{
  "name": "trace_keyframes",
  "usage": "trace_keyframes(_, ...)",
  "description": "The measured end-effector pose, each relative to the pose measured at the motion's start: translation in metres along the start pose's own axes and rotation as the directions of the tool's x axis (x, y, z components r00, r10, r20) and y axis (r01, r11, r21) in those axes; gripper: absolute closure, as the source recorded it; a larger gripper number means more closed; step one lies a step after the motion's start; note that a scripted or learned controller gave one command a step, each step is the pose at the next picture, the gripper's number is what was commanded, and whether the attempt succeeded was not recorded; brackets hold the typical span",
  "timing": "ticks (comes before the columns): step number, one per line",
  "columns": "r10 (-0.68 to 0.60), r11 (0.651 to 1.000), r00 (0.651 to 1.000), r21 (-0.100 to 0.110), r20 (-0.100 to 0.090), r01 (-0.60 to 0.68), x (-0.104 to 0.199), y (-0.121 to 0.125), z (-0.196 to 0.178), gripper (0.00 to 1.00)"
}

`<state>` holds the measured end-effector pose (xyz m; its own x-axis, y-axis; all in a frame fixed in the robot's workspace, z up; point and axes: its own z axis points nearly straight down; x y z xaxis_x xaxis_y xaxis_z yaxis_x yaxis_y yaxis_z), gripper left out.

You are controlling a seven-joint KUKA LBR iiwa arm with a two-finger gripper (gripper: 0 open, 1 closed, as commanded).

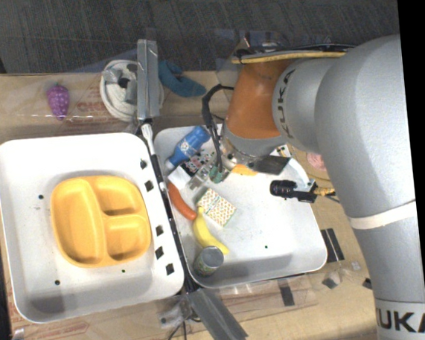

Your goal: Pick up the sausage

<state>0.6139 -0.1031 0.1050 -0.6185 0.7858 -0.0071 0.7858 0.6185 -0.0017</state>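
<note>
The grey arm comes in from the right, its big rounded link covering much of the frame's right side, w/ "KUKA" lettering at the lower right. The orange band sits above the wrist, approx. at top centre. Below it the wrist angles down and to the left, ending in the pincer, which is low over the upper-left part of the right-hand bin. A black cable loops beside the wrist's left side.

Orange-red sausage in right bin
</note>
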Motion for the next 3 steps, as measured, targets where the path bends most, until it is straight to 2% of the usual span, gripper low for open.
trace_keyframes(1,0.000,1.000,1.000,0.002,-0.002,0.000,0.000,0.000,0.000,0.00)
trace_keyframes(2,0.245,0.970,0.970,0.002,-0.001,-0.245,-0.011,0.013,0.009,0.00)
trace_keyframes(3,0.187,0.982,0.982,-0.002,-0.002,-0.187,0.014,-0.024,0.010,0.00)
